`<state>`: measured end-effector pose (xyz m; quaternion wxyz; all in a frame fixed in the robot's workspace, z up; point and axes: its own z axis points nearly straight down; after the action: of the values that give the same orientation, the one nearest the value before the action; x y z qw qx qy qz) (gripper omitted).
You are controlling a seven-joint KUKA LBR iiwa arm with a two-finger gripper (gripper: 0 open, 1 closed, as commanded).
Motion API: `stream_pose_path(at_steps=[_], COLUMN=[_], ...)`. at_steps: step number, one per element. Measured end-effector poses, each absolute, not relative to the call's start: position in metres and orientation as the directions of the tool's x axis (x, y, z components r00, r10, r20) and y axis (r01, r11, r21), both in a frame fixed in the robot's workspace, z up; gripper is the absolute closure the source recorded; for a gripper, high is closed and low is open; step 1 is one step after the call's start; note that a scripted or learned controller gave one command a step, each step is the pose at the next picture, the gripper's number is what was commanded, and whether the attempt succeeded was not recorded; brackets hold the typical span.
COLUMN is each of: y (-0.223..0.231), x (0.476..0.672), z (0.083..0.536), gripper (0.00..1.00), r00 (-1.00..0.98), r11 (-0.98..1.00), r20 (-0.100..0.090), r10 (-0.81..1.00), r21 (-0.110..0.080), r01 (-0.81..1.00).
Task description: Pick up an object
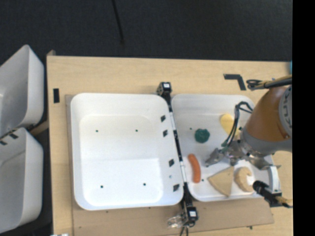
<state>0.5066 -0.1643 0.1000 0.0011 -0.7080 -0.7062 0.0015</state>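
The right bin (197, 109) holds a teal round object (202, 135), a yellow object (226, 122), an orange sausage-shaped piece (195, 167), a tan wedge (222, 182) and a pale round lump (242, 178). My gripper (219, 156) hangs low over the bin's middle, just above the tan wedge and to the right of the orange piece. Its grey fingers point left and down. Nothing shows between them. The arm's orange band (268, 117) covers the bin's right side.
The left bin (78, 107) lies beside the right one, split from it by a black-clipped divider (174, 141). White containers (17, 87) stand off the bench's left edge. Cables run by the arm at the right.
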Motion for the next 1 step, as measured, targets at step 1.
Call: stream_pose_path(at_steps=[1], y=[-0.1764], x=[0.5979], z=[0.1013], gripper=[0.00], r00=[-0.004], r11=[0.004], r20=[-0.004], r10=[1.000], r21=[0.008], r01=[1.000])
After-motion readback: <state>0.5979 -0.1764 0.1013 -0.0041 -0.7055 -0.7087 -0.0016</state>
